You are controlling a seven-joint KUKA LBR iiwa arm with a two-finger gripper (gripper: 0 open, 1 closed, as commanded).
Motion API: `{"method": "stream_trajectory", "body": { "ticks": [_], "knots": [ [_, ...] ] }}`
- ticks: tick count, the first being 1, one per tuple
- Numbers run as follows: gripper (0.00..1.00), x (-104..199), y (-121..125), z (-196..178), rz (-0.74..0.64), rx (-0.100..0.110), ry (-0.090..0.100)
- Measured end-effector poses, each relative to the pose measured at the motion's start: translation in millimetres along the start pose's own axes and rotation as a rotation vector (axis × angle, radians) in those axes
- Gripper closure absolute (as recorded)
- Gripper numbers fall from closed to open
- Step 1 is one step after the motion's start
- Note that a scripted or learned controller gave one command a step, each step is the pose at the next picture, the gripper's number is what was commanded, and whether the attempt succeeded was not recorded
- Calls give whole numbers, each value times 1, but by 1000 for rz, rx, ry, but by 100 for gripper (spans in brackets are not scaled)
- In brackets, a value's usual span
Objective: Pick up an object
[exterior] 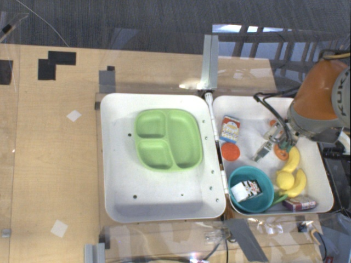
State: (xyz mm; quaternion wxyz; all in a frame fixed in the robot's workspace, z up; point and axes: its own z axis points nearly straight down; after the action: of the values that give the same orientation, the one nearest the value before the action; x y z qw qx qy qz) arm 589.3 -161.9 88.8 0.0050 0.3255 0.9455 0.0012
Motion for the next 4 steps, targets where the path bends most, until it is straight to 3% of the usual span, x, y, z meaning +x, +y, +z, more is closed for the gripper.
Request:
{"method": "stream_trajectory", "body": {
  "ticks": [1, 2, 3, 4],
  "knots": [
    [0, 13, -6, -1, -36, 0, -4],
    [0, -67, 21, 1, 54, 1, -1],
    [0, -35, 20, 1, 75, 1, 0],
    [0, -13, 7, 1, 225, 0, 0]
  ]
}}
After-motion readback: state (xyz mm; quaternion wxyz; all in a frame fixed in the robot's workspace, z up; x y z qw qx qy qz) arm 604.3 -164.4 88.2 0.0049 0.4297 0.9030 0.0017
